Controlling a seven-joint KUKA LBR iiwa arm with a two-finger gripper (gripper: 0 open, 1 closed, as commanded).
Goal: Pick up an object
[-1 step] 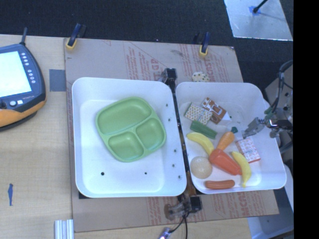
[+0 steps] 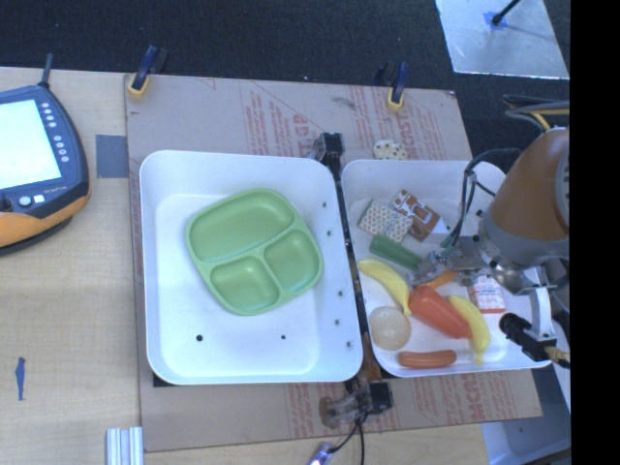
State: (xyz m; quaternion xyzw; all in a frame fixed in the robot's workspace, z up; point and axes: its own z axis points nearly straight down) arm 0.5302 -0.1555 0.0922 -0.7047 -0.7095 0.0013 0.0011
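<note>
- Right bin (image 2: 360, 177) is holding the candidate objects, all crowded together: two bananas, one (image 2: 386, 283) lying at the bin's left-centre, the other (image 2: 472, 324) curving toward the lower right.
- Red pepper-like piece (image 2: 438, 311) is sitting between the two bananas, touching both.
- Pale round ball (image 2: 390, 327) is resting just below the left banana; sausage (image 2: 426, 359) is lying along the near wall.
- Green block (image 2: 393, 251) is lying above the left banana; patterned box (image 2: 386, 221) and brown-and-white packet (image 2: 417, 214) are sitting side by side near the far wall.
- Small white packet with red print (image 2: 487, 294) is lying at the arm's side; text too small to read.
- Gripper (image 2: 448, 255) is hanging over the right bin's middle, beside an orange piece (image 2: 436, 280); nothing is visibly between the fingers, open/closed can't tell.
- Left bin (image 2: 155, 260) is holding a green divided plate (image 2: 254, 250), three compartments, tilted diagonally.
- Cardboard (image 2: 281, 114) under the bins is carrying faint red print, unreadable.
- Handheld pendant (image 2: 34, 168) is lying at far left, screen blank white.
</note>
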